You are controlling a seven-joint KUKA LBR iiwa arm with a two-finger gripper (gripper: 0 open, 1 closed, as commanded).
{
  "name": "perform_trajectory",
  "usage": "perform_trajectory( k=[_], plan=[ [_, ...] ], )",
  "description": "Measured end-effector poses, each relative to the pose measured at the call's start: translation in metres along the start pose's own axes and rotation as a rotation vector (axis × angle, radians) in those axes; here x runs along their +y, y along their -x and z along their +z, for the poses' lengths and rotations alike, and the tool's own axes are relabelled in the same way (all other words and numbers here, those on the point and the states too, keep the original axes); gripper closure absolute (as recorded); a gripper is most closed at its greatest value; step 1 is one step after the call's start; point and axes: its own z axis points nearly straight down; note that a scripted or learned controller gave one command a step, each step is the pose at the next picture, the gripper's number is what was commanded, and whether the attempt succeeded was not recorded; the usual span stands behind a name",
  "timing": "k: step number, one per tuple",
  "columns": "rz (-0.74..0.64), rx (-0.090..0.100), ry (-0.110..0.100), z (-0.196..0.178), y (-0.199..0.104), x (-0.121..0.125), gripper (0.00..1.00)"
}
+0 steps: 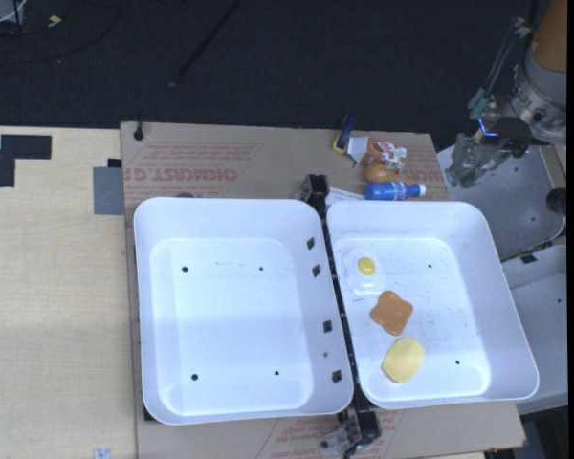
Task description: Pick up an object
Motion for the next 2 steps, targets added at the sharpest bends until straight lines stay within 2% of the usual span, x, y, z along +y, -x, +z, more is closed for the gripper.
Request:
perform_trajectory(
  k=[1, 2],
  plan=[
    [0.006, -0.007, 0.024, -0.093, -0.007, -0.008, 1.0],
    [0.001, -0.003, 0.005, 0.008, -0.082, 0.031, 1.0]
  ],
)
